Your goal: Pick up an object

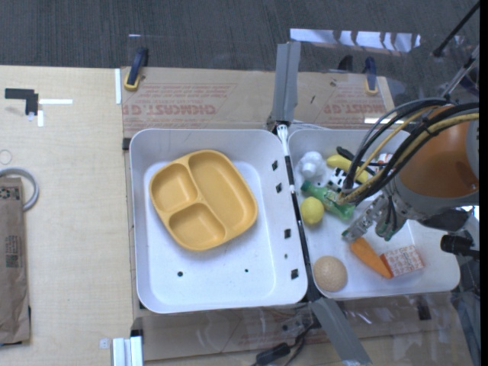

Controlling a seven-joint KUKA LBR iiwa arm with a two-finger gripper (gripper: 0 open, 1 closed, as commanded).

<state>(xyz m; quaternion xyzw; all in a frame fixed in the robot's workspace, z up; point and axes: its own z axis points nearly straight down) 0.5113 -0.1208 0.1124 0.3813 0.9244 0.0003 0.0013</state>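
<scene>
Gripper (371, 227) is hovering low in right bin (427, 280), approx. above carrot (369, 257), the likely pick target since it is lying nearest; finger state: cannot tell, cables are obscuring it; egg (330, 273) and lemon (313, 210) are sitting nearby.

A pale wooden bench top (69, 204) is seen under even light. Behind it, dark grey carpeted floor (191, 14) is shown. A brown printed cardboard sheet (202, 101) is clamped along the bench's far side by a blue-and-yellow clamp (137, 67).
</scene>
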